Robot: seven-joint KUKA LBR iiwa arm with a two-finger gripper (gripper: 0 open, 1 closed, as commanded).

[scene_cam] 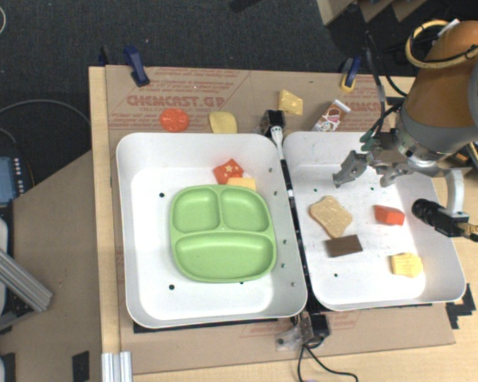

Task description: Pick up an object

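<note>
Over the right bin [442, 289], the gripper [369, 169] hangs with fingers spread and nothing between them, above and apart from the toast slice [330, 215], brown block [343, 246], red wedge [389, 216] and yellow cube [405, 265].

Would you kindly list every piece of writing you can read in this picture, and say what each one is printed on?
"CHEMCAST G P": large red letters on the brown board behind the white bins.
Smaller red lines above and below it: too blurred to read.
Small red-and-white packet on the board: print too small to read.
</note>
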